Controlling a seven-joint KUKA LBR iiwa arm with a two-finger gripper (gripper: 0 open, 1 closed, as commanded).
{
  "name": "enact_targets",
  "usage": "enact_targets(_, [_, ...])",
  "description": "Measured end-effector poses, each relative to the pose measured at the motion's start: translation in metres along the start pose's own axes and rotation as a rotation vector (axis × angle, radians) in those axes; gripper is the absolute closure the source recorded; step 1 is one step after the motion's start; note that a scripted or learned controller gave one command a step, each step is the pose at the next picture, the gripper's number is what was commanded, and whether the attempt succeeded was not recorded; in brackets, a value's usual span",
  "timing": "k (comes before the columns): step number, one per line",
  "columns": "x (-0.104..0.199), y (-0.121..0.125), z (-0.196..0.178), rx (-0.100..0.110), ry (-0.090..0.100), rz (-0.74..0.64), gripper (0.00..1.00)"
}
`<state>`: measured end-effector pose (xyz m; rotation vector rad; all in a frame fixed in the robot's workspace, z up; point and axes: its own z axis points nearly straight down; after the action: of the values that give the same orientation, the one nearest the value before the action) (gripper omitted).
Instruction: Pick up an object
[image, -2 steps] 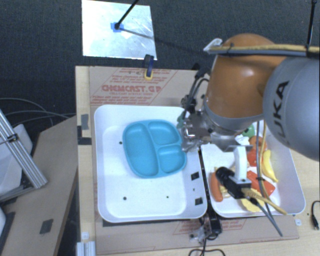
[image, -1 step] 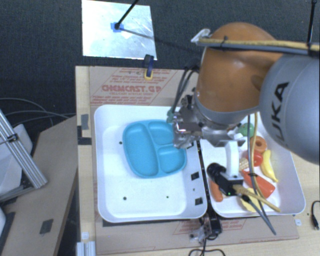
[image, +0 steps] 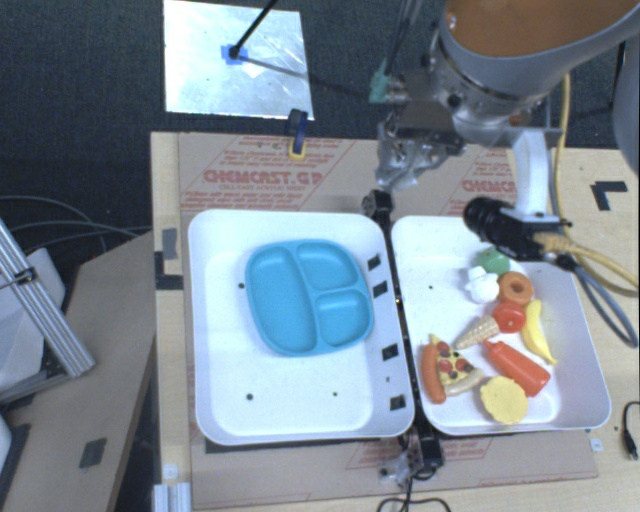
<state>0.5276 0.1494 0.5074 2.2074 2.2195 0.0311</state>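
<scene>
Heaped in the right bin (image: 580, 400): toy foods, among them a pizza slice (image: 459, 368), a carrot (image: 432, 372), a banana (image: 540, 333), a red tomato (image: 509, 318), a doughnut (image: 517, 288). In the left bin (image: 215, 400), 1 blue divided plate (image: 308, 296). Above the bins' far edge, the gripper (image: 398, 175), raised, holding nothing visible; grip unclear.

All the toy foods lie in the right bin (image: 590, 400), clustered toward its right half. A red pepper (image: 518, 366) lies near the middle. Above it sit a tomato (image: 509, 318), a donut (image: 516, 289) and a white piece (image: 483, 286). A banana (image: 538, 331) lies to its right; a pizza slice (image: 457, 370) and carrot (image: 432, 372) to its left.
</scene>
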Motion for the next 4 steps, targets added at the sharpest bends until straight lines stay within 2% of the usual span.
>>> enact_targets(1, [0.089, -0.042, -0.030, 0.017, -0.001, -0.009, 1.00])
enact_targets(3, [0.084, -0.039, -0.050, 0.015, -0.002, -0.011, 1.00])
enact_targets(4, [0.083, 0.066, 0.016, 0.023, -0.009, 0.009, 1.00])
